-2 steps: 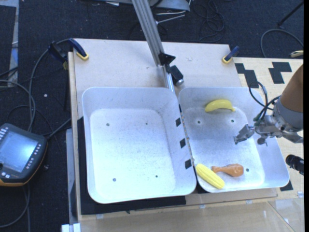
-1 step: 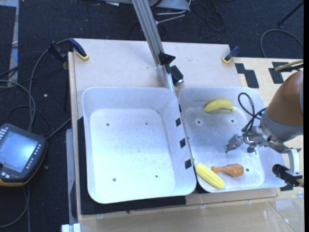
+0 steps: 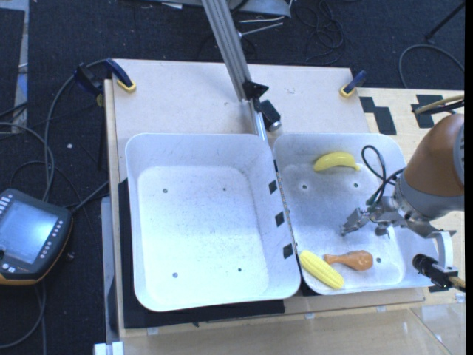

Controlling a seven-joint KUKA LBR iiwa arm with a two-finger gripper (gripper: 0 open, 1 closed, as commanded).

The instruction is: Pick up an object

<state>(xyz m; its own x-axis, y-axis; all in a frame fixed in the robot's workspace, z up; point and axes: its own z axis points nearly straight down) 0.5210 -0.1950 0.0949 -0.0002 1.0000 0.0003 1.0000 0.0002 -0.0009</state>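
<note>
The claw [image 3: 355, 223] hung at lower right, grip state unclear, nothing visibly held (approach step); next, it should descend onto the drumstick [image 3: 352, 259].

The arm [image 3: 443, 161] is cut off at the three o'clock edge, so just its orange band and grey wrist show. The gripper [image 3: 353, 224] is small and dark; its fingertips blur into cables. The teach pendant [image 3: 29, 235] at nine o'clock is clipped by the frame.

Dark carpet floor [image 3: 59, 21], black cables [image 3: 37, 135], pale wooden bench [image 3: 192, 98].
</note>
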